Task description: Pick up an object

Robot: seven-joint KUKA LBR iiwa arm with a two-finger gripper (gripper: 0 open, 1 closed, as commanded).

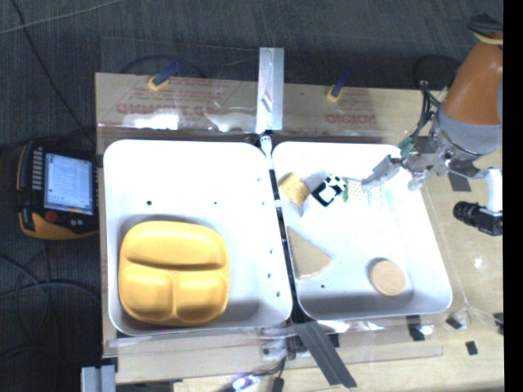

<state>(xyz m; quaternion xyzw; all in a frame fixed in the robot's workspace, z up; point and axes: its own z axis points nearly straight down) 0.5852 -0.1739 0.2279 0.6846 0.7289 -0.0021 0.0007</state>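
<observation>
Arm reaching over the right bin (pixel 425 243)

We see the gripper (pixel 372 178) near its back edge, beside a small black-and-white object (pixel 328 191); we cannot tell its state.

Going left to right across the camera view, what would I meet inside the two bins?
Large yellow block → small yellow piece → tan wedge → black-and-white item → round tan disc.
</observation>
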